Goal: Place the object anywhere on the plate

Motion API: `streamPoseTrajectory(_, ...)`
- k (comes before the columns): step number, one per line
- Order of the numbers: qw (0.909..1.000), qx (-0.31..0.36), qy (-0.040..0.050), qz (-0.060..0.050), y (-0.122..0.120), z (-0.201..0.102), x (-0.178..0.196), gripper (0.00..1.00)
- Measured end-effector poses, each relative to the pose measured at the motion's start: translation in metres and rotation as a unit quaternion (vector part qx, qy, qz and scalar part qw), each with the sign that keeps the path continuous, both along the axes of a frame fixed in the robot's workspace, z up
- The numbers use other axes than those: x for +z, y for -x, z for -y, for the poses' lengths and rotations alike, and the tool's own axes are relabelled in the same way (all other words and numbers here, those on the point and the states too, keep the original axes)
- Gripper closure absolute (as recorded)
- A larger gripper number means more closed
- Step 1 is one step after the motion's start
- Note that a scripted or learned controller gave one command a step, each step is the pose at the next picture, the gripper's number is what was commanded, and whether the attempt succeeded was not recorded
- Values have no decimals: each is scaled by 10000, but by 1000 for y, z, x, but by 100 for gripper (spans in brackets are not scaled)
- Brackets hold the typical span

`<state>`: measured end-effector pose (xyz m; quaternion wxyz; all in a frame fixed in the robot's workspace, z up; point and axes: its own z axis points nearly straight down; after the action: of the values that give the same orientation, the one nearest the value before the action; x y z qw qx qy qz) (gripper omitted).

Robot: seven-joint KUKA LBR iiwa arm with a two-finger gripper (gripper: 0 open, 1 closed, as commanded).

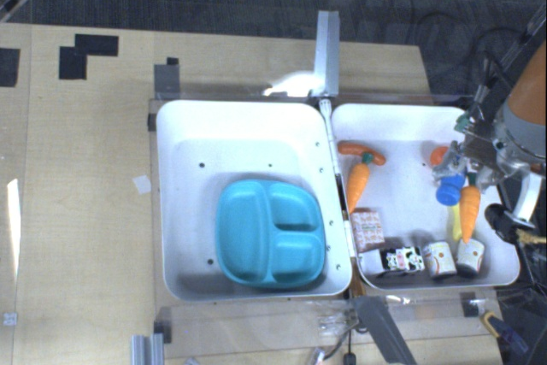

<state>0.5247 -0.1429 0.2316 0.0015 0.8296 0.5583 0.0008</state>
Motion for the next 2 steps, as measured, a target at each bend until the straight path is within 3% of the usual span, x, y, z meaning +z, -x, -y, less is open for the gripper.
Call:
streamPoseTrajectory(1,9994,354,-7,-4,15,-85,-48,100)
streamPoseTrajectory(2,10000,4,-9,0,13,-140,-38,100)
